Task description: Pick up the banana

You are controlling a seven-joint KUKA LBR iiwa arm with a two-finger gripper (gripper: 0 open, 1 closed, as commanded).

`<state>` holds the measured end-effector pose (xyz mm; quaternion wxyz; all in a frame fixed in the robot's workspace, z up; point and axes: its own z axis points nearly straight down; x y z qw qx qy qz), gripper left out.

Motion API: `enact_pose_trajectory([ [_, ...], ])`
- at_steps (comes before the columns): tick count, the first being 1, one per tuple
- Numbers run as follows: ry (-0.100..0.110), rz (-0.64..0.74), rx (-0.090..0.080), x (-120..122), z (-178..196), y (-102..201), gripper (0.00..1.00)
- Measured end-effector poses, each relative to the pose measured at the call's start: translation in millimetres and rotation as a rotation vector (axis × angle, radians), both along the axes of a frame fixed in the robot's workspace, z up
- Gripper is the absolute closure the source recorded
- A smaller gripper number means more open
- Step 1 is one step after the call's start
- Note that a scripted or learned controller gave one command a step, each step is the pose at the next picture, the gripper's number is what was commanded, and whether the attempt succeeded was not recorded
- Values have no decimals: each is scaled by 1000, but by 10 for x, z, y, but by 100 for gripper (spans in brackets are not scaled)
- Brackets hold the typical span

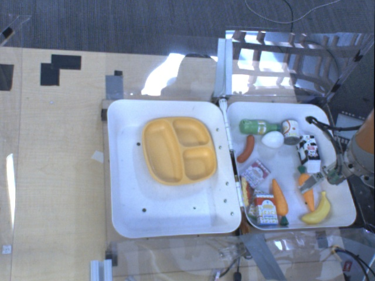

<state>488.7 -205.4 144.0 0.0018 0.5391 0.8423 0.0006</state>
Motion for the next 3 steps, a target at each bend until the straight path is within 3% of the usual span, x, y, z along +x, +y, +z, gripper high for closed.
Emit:
enact_pose_trajectory([
  [1,-3,30,-1,5,446,-9,0],
  [2,1,64,0,-1,154,1,0],
  [3,-3,88,-1,5,378,-9,0],
])
